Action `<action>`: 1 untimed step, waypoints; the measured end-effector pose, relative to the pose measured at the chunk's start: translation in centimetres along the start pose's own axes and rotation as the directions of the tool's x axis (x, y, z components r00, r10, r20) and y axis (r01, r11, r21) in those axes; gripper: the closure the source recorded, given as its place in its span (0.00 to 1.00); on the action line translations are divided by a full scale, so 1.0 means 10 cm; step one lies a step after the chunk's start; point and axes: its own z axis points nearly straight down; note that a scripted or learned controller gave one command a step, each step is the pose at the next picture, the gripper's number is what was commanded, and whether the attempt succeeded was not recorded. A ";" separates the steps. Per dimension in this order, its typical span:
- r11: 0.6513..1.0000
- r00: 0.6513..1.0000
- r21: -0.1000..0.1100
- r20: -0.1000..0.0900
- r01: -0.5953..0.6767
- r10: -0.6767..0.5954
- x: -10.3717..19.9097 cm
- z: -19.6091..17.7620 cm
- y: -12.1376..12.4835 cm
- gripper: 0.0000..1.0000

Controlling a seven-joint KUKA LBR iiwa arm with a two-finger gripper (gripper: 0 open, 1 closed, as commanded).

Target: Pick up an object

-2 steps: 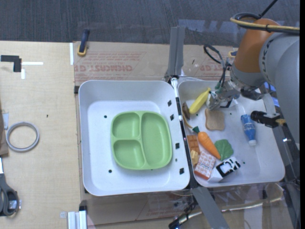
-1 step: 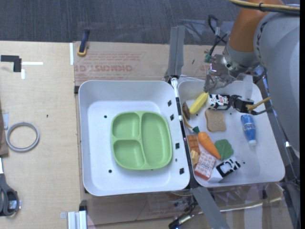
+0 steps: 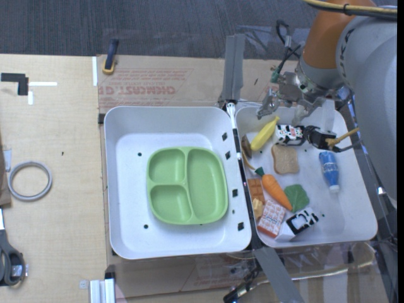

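— So where is the gripper (image 3: 285, 106)?

— Up at the far end of the right bin (image 3: 360, 197), below the orange band of the arm (image 3: 341, 36). Its 2 fingers stand spread apart, with nothing between them. It sits just above the banana (image 3: 263, 134) and the black-and-white carton (image 3: 291, 134).

— And what lies there to pick?

— All of it is in the right bin. The banana lies at a slant near the dividing wall, the slice of bread (image 3: 286, 160) just below the carton. A carrot (image 3: 276, 191) points down and to the right, touching a green leaf-shaped piece (image 3: 297, 196). A blue bottle (image 3: 329, 169) lies towards the right wall. At the near end sit a red-and-white packet (image 3: 272, 218) and a second black-and-white piece (image 3: 303, 220).

— And the left bin (image 3: 120, 188)?

— It holds 1 green tray (image 3: 187, 185) with 3 compartments. Well apart, on the wooden bench (image 3: 50, 144), lies a roll of tape (image 3: 28, 180).
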 end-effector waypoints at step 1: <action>0.992 0.992 -0.024 -0.004 -0.124 0.124 -0.41 0.77 0.12 0.00</action>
